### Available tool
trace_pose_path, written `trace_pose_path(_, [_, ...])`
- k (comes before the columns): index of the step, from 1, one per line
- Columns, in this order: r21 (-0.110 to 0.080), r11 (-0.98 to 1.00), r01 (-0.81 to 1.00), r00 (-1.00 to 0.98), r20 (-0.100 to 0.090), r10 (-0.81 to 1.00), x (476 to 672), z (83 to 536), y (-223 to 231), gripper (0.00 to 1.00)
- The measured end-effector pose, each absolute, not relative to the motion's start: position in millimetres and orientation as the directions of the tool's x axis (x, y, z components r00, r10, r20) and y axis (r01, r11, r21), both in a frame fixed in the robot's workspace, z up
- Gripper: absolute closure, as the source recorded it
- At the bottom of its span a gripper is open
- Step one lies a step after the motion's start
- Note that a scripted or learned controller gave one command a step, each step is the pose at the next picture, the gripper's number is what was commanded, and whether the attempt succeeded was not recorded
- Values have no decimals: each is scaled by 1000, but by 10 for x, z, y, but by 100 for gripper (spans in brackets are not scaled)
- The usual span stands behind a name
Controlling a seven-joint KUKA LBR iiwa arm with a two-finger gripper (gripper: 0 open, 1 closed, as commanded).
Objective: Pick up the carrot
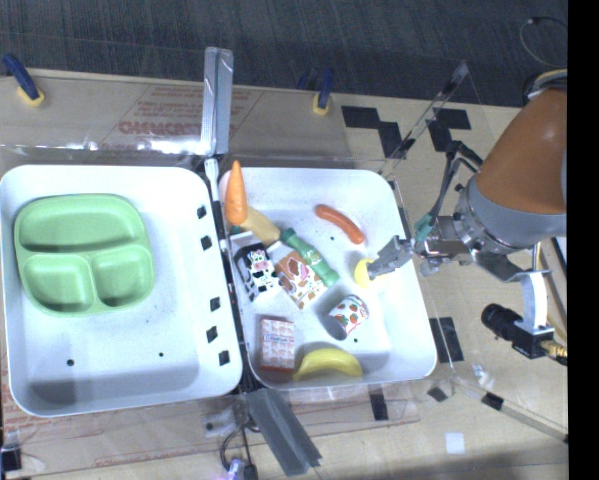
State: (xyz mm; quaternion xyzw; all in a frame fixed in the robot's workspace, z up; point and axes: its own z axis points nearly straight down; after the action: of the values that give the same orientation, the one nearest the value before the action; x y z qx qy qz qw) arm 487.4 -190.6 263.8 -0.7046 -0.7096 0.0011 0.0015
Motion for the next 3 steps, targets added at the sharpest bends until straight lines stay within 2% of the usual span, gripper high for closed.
trace_pose_path(1, [14,16,1000,-16,-3,1000,5531,1193,-1772,0])
trace_pose_path(2, [-2,-22,1000,22,1,1000,5961,918,-2079,0])
trace_pose_path(3, [-3,-15,1000,15,2,1000,5971,1021,-2062,100])
